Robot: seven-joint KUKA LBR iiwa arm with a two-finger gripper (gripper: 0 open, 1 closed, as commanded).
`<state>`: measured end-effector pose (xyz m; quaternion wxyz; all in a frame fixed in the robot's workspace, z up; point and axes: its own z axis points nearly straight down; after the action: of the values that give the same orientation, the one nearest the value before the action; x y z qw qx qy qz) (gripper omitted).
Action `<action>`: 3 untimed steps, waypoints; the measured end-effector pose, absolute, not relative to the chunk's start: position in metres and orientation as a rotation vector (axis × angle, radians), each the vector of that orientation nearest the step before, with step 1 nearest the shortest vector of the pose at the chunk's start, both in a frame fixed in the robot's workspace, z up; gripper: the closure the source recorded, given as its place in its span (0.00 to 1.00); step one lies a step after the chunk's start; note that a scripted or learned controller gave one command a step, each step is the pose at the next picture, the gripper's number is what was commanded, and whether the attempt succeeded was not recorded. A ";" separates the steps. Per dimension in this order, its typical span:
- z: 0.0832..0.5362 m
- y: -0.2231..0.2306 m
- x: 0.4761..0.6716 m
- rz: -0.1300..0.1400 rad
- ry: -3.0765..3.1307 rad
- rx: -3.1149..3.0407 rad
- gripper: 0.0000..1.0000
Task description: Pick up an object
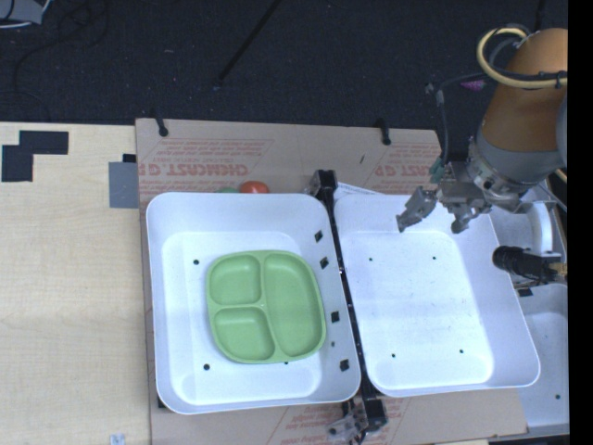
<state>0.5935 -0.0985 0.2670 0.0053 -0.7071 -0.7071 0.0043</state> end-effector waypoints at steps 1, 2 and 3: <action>0.274 -0.099 0.595 0.001 -2.222 -2.219 0.00; 0.210 -0.101 0.597 0.008 -2.217 -2.216 0.00; 0.163 -0.096 0.602 0.007 -2.217 -2.216 0.00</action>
<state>0.6022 -0.0957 0.1630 0.0034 -0.7070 -0.7072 0.0023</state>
